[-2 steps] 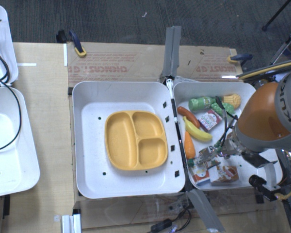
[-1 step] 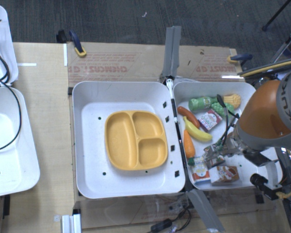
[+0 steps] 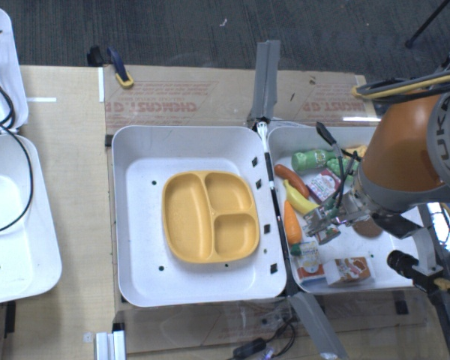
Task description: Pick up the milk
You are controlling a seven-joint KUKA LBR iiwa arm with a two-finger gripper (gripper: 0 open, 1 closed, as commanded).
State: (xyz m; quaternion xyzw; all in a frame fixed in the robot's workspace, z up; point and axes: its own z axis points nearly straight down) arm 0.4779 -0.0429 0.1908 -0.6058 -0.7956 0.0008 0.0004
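Two white bins are set side by side on the tabletop (image 3: 60, 88); the left bin (image 3: 135, 201) carries a yellow divided plate (image 3: 210, 216), the right bin (image 3: 382, 280) a loose heap of play food. The gripper (image 3: 324, 223) is lowered over that heap, beside a banana (image 3: 298, 198) and carrot (image 3: 292, 223). What is judged to be the milk (image 3: 307, 257), a small carton, lies just below the gripper. Whether the fingers are open cannot be told; nothing is seen held

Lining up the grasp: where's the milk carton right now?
In the right bin, near its front edge: the milk carton lies beside a small packet, below the gripper.
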